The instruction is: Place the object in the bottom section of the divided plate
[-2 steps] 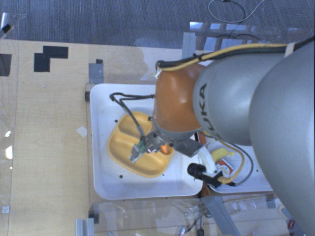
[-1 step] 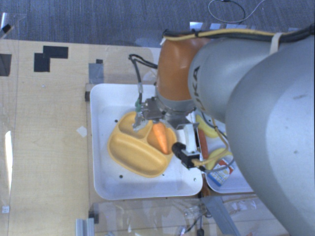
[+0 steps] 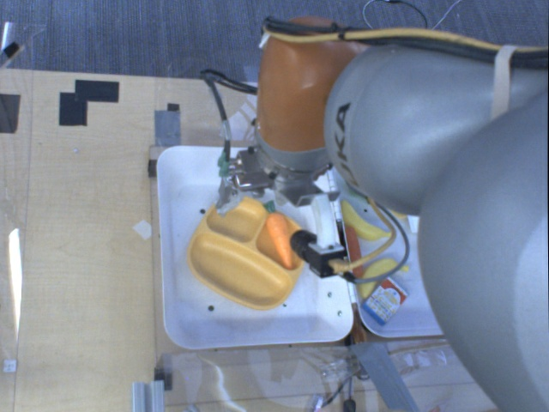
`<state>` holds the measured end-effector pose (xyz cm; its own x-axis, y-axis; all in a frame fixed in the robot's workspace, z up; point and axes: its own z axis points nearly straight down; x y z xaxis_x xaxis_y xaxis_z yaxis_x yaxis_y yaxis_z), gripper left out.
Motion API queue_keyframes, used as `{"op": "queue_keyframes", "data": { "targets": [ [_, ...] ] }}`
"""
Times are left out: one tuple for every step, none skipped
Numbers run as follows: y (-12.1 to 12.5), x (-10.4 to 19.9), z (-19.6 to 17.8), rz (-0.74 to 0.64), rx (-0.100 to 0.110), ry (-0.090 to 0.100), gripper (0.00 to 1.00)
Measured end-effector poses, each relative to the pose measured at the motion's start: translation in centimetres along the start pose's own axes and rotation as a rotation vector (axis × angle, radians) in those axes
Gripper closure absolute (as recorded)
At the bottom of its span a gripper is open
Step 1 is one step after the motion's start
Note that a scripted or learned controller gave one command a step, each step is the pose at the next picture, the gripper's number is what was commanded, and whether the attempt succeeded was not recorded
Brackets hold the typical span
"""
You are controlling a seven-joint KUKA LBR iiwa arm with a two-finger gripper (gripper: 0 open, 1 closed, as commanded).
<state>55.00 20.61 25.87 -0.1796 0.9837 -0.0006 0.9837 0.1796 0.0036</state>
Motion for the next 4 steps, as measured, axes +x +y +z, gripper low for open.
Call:
{"op": "queue_keyframes", "data": {
  "targets": [
    [11.5, -2.9, 0.6, 0.048, 0.000, -0.001, 0.00],
    [5.9, 1.2, -10.7, 0.256, -0.001, 0.000, 0.00],
    [10.4, 1.1, -17.6, 0.256, -0.001, -0.001, 0.00],
    [12.3, 0.8, -12.6, 0.295, 0.003, -0.002, 0.00]
  ]
}}
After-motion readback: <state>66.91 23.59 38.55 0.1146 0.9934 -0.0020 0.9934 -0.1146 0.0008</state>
